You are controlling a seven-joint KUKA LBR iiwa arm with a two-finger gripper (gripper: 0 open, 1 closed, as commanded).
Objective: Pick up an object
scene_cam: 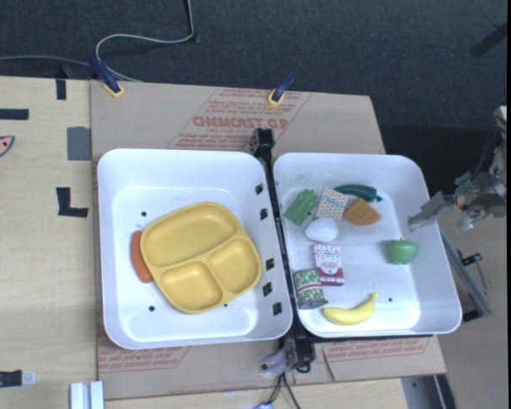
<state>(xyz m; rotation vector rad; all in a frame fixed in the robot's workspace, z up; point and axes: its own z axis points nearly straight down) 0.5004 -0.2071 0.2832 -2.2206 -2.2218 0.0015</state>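
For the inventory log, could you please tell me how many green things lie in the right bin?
4: a block at upper left, a dark pepper along the top, an apple at right, a can at lower left. Others may be hidden.

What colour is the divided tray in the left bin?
Yellow. The divided tray shows plainly in the camera view, lying in the left bin.

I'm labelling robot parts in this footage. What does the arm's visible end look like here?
At the view's right edge, beside the right bin, the hand is a small grey-and-white metal assembly with a teal spot and a grey blade-like finger pointing at the bin.
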